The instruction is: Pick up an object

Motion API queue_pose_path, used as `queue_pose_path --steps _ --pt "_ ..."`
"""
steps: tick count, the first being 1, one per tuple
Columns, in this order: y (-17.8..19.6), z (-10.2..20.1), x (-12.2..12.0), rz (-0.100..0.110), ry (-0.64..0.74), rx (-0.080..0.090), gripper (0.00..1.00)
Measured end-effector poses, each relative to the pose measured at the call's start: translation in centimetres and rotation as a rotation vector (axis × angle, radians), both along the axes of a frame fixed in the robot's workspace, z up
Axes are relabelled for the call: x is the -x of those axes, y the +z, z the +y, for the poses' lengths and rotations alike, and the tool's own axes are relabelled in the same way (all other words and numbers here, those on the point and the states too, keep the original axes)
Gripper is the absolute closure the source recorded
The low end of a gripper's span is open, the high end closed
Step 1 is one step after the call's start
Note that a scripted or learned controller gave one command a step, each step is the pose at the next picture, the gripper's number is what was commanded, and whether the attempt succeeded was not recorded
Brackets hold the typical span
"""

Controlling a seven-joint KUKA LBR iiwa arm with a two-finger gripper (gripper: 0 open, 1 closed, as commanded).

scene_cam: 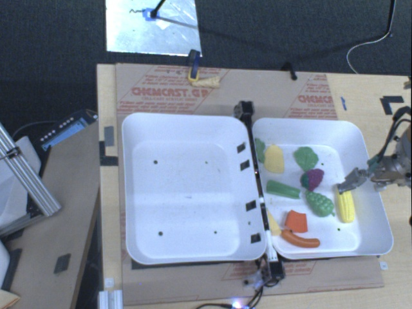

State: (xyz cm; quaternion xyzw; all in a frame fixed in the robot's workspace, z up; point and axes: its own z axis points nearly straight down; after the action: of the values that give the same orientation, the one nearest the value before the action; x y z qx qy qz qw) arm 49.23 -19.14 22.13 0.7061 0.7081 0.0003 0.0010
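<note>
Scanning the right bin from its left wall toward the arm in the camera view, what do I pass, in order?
Pale yellow plastic pepper → orange block → purple plastic grape bunch → yellow plastic corn cob → gripper at the bin's right side. The green pieces overlap these in order, so I left them out.

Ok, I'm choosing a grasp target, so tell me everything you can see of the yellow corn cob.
The corn cob is a small yellow toy, seemingly plastic, long and rounded. It lies flat on the floor of the right bin near the bin's right side, roughly lengthwise toward the camera. The bumpy green piece lies just left, apart from it. The gripper sits at its far end; contact is unclear.
</note>
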Motion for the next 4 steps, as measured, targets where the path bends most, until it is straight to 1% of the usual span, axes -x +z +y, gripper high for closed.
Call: queue_pose_path --steps 1,2,3,4 --pt "-11.8 -0.5 0.0 -0.018 -0.004 0.011 0.0" --pt "-10.8 -0.5 -0.1 -0.023 -0.004 0.014 1.0" --pt "-9.5 -0.5 -6.6 -0.006 0.005 0.002 1.0" --pt "-11.2 2.1 -17.6 -0.009 0.008 0.0 1.0"
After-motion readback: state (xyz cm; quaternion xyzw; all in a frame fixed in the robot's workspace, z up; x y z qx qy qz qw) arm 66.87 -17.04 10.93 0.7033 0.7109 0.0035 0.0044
